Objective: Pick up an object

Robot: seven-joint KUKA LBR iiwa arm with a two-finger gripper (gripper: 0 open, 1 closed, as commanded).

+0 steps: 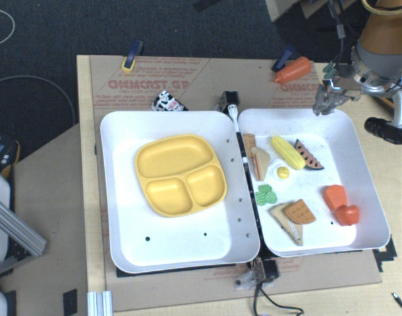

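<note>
Gripper (326, 104) is hanging over the far edge of the right bin (369, 196), close to its back rim. Nothing is sitting between the tips. Too small and dark here to tell how it's set, so I'm not calling it.

No object is picked yet. Candidates are all lying in the right bin: corn cob (287, 151) and watermelon slice (310, 157) nearest the gripper, small yellow ball (283, 172) just below the corn, a strip of bread (258, 162) along the left wall, green piece (265, 193) below that, cracker (300, 212) touching a tan wedge (285, 220) toward the front, and a red pepper (341, 205) at the front right. Left bin (115, 196) is holding a yellow divided plate (180, 174). An orange carrot (293, 70) is lying on the bench outside the bins, behind the gripper.

Risks as I'm reading them:
- Gripper is sitting almost over the rim. A straight descent is likely hitting the bin wall or closing on nothing.
- Corn and watermelon are lying close together. Going for either is risking a nudge to the other, or a pinch on both and a slip.
- Corn is round, so it's probably rolling out of a grip across its length.
- Cracker and wedge are overlapping and flat, hard to get under.
- Bread is hugging the wall, leaving no room there.
</note>
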